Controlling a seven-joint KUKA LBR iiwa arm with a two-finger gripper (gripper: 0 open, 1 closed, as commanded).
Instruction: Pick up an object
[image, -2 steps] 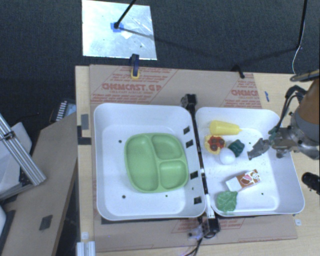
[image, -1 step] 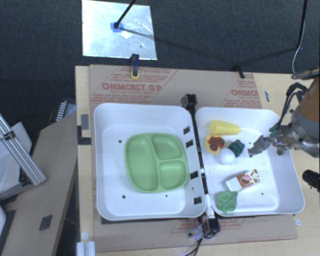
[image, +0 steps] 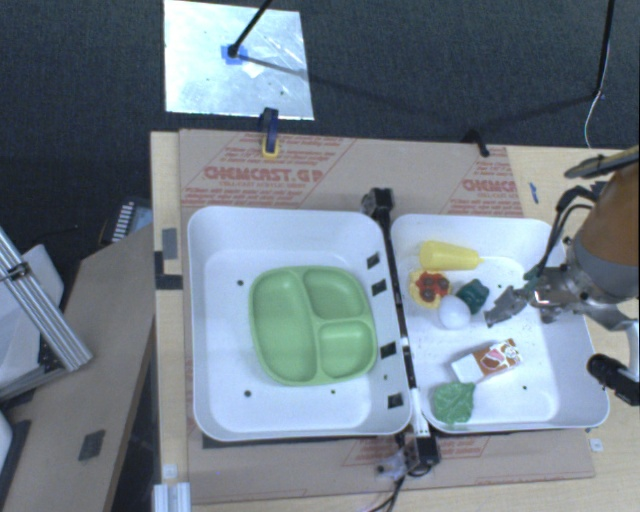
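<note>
Left bin (image: 215, 300) carries the green divided plate (image: 305, 325); in the right bin (image: 575, 405) the white ball (image: 454, 314) and dark green piece (image: 472, 294) touch. My gripper (image: 505, 305) hangs just right of them with nothing between its fingers, their spacing I cannot tell. The orange-and-white carton (image: 490, 360) lies just nearer, long axis slanting near-left to far-right.

The bench (image: 170, 180) carries a brown board (image: 330, 165) printed with red lettering, and on that board two white bins sit side by side, touching along a black clamp strip (image: 392, 300). The left bin (image: 215, 250) lies left of the strip and the right bin (image: 570, 400) lies right of it. Beyond the board's far edge a yellow clip (image: 270, 135) grips the board, just below a shiny metal sheet (image: 240, 60) on the dark floor.
</note>
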